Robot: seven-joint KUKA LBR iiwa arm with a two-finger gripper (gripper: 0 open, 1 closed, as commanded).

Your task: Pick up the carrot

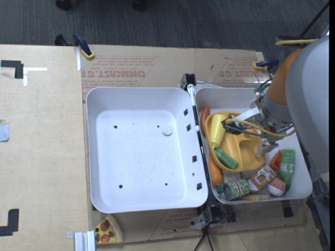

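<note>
In the right bin (298, 190), along its left wall, the carrot (212, 163) lies untouched beside a yellow bowl (246, 153), so the pick is not yet made. The gripper (261, 135) hovers over that bowl; I cannot tell its state. Beyond lie 1 bare left bin (104, 140), cardboard (136, 69), dark carpet (183, 14).

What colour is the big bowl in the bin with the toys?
The bowl is yellow, seen in the camera view.

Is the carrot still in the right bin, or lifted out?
Still in. The carrot lies lengthwise along the right bin's left wall, partly under the yellow bowl, not between the gripper's fingers.
</note>
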